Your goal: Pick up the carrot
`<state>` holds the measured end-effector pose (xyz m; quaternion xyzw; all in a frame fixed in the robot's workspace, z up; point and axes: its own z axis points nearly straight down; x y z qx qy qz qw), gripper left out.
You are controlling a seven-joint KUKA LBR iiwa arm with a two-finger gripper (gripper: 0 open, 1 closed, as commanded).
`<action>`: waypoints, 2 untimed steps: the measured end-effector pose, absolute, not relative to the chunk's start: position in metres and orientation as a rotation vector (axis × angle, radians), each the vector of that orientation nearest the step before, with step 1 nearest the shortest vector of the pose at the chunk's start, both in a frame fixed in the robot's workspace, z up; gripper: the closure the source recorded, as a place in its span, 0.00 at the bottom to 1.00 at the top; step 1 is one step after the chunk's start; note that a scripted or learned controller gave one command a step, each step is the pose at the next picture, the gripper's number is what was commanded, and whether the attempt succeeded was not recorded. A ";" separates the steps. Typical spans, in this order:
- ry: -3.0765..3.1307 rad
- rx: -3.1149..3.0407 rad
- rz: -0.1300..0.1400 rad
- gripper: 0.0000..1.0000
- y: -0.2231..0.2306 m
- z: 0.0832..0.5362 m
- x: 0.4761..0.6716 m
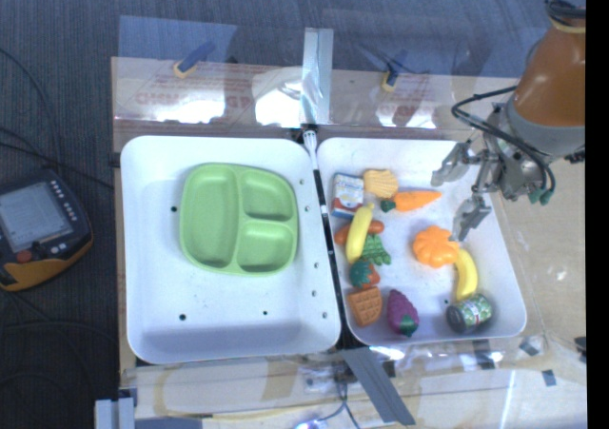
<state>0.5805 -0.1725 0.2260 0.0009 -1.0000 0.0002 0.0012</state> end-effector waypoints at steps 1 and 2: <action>-3.144 -0.032 0.004 0.00 -0.178 0.100 0.581; -3.157 -0.106 0.008 0.00 -0.160 0.090 0.551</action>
